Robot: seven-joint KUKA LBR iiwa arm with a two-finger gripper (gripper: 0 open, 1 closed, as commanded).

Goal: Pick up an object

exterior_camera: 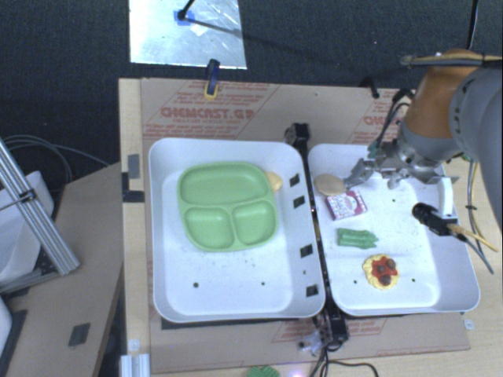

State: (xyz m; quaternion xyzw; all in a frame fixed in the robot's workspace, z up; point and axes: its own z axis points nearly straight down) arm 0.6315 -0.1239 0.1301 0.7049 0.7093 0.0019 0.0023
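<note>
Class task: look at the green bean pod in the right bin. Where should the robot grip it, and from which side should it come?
Grip the green bean pod across its narrow middle, coming straight down from above. It lies flat on the right bin's floor with its long side running left to right, and bare floor shows along both long edges. The pink packet and the small pizza lie apart from it.

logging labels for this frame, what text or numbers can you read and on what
"CHEMCAST GP", red print, roughly as it reads, on the brown sheet behind the left bin.
The same print repeats on that sheet elsewhere, too blurred to read.
Red-and-white packet in the right bin: print too small to read.
</note>
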